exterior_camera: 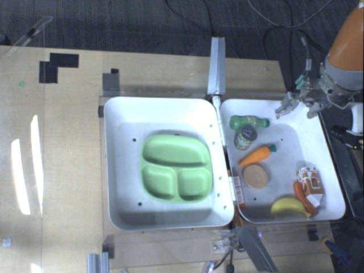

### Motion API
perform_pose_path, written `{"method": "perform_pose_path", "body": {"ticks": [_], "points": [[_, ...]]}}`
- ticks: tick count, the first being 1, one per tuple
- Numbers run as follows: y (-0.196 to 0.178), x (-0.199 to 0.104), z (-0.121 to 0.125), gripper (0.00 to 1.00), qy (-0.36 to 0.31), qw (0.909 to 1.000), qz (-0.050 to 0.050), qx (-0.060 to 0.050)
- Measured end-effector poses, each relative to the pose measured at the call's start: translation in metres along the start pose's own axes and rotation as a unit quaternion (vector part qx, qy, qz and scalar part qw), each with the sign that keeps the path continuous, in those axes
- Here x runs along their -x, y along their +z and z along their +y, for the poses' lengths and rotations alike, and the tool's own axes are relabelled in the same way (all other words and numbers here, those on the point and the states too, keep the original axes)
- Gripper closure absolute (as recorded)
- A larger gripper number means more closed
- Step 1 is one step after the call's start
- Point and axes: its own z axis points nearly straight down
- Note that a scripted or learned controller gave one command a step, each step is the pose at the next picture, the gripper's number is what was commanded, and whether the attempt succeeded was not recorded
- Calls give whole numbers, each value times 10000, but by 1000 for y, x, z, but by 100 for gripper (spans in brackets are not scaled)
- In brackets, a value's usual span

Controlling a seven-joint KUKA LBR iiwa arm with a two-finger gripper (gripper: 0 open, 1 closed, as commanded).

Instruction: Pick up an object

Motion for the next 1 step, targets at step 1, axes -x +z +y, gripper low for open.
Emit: {"method": "perform_pose_path", "body": {"ticks": [1], "points": [[90, -34, -10, 0, -1098, 9939, -22, 96]]}}
